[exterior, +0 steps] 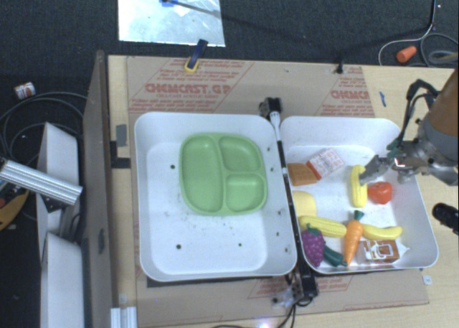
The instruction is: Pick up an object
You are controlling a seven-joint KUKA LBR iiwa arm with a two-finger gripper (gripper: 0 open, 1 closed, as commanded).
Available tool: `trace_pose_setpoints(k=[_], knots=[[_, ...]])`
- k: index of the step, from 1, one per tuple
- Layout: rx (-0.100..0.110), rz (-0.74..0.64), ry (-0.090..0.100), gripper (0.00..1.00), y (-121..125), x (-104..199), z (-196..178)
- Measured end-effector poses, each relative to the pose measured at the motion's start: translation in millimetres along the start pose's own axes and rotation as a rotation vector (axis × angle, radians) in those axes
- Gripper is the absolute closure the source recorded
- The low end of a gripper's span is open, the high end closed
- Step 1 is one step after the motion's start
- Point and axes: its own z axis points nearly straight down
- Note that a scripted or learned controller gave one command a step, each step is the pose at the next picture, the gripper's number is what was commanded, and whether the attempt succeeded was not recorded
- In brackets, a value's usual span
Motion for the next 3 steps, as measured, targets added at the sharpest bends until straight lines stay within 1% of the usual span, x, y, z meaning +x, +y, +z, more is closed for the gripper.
trace_pose_setpoints(k=[1,2,3], knots=[[0.006,-0.004,0.002,0.00,48.0,3.1,116.9],[-0.003,0.004,-0.003,0.00,32.0,-26.8,65.9],[0.003,-0.001,0.001,0.00,30.0,-1.0,132.0]])
